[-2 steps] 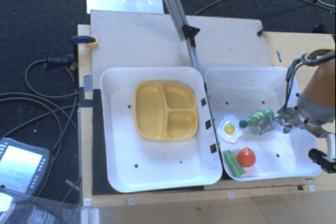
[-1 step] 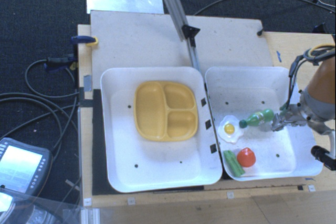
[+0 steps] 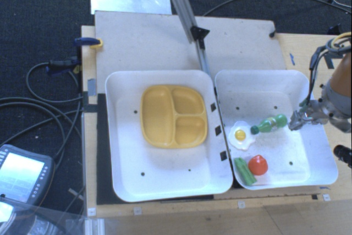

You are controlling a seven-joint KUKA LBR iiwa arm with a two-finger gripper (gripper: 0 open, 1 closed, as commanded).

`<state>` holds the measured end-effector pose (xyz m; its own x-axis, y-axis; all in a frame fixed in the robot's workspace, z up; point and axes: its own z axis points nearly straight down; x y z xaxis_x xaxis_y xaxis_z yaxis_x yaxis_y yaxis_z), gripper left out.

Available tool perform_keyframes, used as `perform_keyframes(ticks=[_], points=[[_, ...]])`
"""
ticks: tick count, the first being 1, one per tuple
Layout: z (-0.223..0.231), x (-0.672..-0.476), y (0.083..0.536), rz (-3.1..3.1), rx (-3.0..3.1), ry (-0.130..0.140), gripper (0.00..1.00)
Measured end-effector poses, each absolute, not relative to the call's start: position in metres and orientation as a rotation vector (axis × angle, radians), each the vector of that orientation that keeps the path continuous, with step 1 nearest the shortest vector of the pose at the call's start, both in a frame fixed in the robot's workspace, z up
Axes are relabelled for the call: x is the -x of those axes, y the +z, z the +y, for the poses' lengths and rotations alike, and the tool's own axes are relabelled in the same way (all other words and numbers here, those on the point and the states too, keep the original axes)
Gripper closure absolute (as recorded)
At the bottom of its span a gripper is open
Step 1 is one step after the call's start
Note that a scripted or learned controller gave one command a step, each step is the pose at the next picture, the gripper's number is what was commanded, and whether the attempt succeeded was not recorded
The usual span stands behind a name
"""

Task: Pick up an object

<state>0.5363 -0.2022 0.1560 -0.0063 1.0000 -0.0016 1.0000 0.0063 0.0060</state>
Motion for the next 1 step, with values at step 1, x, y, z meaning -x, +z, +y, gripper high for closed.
perform_keyframes(ticks=[1], points=[[-0.1978,-0.5332,0.2022,2.224,-2.21,0.005,1.0]])
